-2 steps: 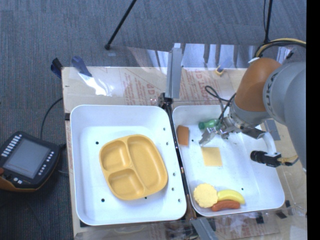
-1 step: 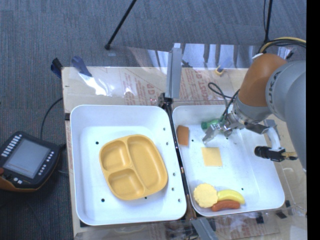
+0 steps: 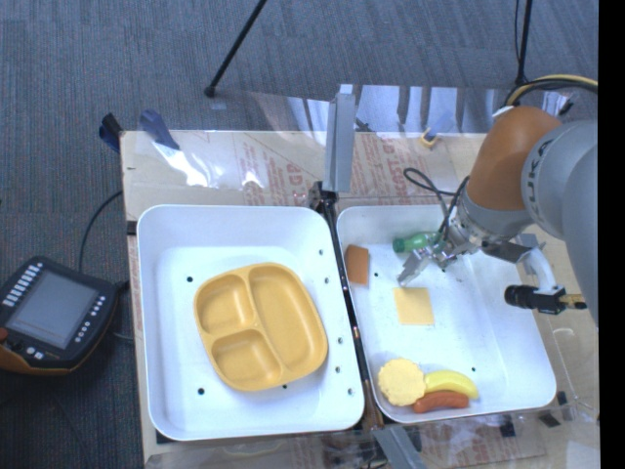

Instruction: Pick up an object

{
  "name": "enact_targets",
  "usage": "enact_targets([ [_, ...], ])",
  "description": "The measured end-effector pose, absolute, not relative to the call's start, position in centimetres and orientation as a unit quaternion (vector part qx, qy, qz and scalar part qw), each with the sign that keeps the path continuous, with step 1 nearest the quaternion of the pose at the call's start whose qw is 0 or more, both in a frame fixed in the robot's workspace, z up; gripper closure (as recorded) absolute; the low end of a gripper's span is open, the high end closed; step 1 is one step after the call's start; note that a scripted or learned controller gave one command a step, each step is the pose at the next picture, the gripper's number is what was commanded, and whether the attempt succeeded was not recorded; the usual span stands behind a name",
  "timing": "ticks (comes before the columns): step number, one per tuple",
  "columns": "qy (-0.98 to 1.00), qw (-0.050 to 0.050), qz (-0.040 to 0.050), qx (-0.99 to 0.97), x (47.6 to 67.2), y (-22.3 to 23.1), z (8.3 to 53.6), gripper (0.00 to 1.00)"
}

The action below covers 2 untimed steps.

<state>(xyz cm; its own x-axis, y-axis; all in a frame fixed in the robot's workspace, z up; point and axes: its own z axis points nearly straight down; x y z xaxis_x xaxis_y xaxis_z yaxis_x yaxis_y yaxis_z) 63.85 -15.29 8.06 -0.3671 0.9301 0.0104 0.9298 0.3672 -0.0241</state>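
Note:
My gripper [image 3: 418, 267] hangs low in the right bin [image 3: 508, 355], near its back-left part, with its fingers apart and nothing between them. A green object [image 3: 414, 241] lies just behind the fingertips. A flat yellow cheese slice [image 3: 414, 306] lies just in front of them. A brown square slice [image 3: 357, 263] leans at the bin's left wall. At the front of the bin sit a round yellow piece [image 3: 401, 381], a banana [image 3: 452, 383] and a small orange-red sausage-like piece [image 3: 441, 402].
The left bin [image 3: 176, 233] holds a yellow divided plate [image 3: 260, 325]. A grey upright post [image 3: 341, 149] stands behind the gap between the bins. A teach pendant [image 3: 51, 311] lies on the floor to the left.

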Motion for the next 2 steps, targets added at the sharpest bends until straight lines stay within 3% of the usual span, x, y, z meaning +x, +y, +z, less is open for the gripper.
enact_targets([
  [1,-0.759,0.003,0.0012,-0.651,63.8,-15.7,8.7,0.0],
  [2,-0.787,0.004,0.0012,-0.616,56.8,-13.0,8.4,0.0],
])
